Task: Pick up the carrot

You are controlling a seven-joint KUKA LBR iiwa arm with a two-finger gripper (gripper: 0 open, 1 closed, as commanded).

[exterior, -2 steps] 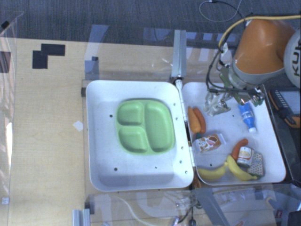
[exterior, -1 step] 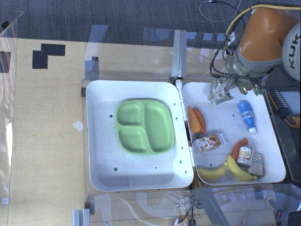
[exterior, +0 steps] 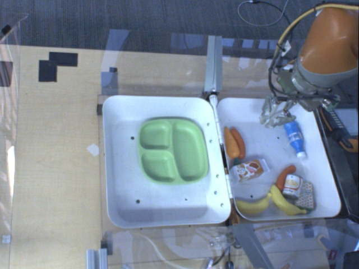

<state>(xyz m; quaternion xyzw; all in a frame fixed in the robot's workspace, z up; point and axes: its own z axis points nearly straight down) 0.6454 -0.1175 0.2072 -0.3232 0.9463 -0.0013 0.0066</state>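
- One carrot [exterior: 234,143] lies at the left wall of the right bin [exterior: 331,167] (two bins in all).
- Two bananas [exterior: 269,203], one blue bottle [exterior: 294,139].
- Jaws [exterior: 276,114] hang near the bottle; their opening I cannot tell.

From my console, the grey arm with its orange band [exterior: 331,35] is cut off by the frame at three o'clock. The metal two-finger gripper [exterior: 276,115] is too blurred to read. A small patterned packet [exterior: 304,195] partly hides the curved yellow banana [exterior: 286,203].
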